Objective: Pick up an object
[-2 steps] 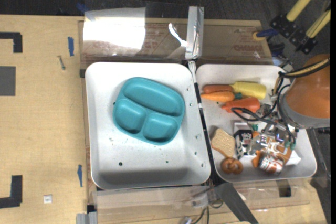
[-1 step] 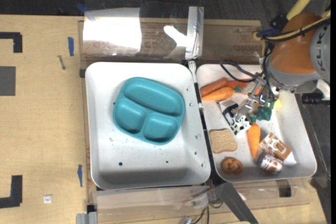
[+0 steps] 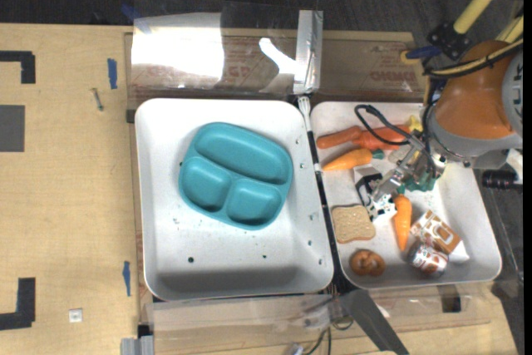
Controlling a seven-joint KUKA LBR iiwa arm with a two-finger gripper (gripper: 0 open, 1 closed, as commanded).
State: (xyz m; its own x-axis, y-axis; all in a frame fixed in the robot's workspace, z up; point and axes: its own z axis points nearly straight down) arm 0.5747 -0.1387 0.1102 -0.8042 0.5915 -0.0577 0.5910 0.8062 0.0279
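In the right-hand white bin (image 3: 486, 249), the grey arm with its orange band (image 3: 470, 108) reaches down from the right edge, and its pincer (image 3: 409, 170) hangs low among the clutter near the bin's middle. The tip is small and tangled with black cable and dark parts, so whether it is wide, narrow or gripping anything cannot be told. Just left of it lie two toy carrots (image 3: 345, 137), one above the other, the lower one (image 3: 349, 160) pointing toward the divider. A third carrot (image 3: 402, 220) lies below the pincer, close beside a small black-and-white item (image 3: 381, 204) whose shape is hard to read. Further down sit a slice of toast (image 3: 353, 224), a round brown piece (image 3: 366, 263) that may be a pastry, and two printed packets or cans (image 3: 432, 241) pressed together near the lower right corner. The left bin (image 3: 158, 245) holds a teal divided plate (image 3: 235, 173), tilted across its floor. The wooden desk (image 3: 66, 179) stretches off to the left, and a clear plastic sheet (image 3: 216, 54) behind the bins catches glare.
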